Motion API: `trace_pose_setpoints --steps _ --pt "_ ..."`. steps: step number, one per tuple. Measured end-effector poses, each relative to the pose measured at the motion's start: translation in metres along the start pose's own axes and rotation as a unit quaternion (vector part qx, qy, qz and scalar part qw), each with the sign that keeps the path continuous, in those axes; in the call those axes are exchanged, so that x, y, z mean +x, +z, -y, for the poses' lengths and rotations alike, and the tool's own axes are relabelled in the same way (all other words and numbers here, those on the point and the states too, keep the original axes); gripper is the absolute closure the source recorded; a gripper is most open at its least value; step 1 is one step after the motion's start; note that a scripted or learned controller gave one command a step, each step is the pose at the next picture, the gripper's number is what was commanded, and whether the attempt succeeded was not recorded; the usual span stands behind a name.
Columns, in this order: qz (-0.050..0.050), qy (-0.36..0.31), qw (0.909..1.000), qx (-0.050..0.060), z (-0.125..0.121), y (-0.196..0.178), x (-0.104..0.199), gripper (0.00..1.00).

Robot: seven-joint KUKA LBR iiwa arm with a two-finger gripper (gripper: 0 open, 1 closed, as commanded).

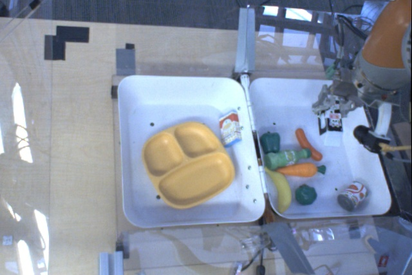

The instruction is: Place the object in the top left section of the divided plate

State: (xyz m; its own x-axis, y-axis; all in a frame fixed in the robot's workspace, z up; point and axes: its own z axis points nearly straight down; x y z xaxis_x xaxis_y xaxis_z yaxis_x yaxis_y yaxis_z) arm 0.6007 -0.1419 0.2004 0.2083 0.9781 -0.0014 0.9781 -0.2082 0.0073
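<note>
The yellow divided plate [188,164] is seen lying in the left bin [135,106], turned at a slant so that its two small sections face the far side and its one large section faces the near side; all three sections are seen bare, so the placing is judged not yet done. A small red and white carton [230,128] is found just beside the plate's far right rim, touching or nearly touching it, outside every section; whether it is the object meant cannot be told from the task sentence alone. In the right bin [360,100] the toy food is gathered near the dividing wall: a green pepper [270,142], a green bottle [288,157], two carrots [309,143] [301,170], a banana [279,189], a broccoli piece [306,194], with a can [352,196] set apart in the near right corner. The gripper [333,111] is held above the far part of the right bin, well apart from the plate; whether anything is held, or how it is set, cannot be told.
</note>
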Motion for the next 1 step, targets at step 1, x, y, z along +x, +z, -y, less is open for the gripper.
trace_pose_setpoints --steps 1 --pt "-0.001 -0.117 0.9931 0.001 0.0241 -0.0389 0.0174 1.0"
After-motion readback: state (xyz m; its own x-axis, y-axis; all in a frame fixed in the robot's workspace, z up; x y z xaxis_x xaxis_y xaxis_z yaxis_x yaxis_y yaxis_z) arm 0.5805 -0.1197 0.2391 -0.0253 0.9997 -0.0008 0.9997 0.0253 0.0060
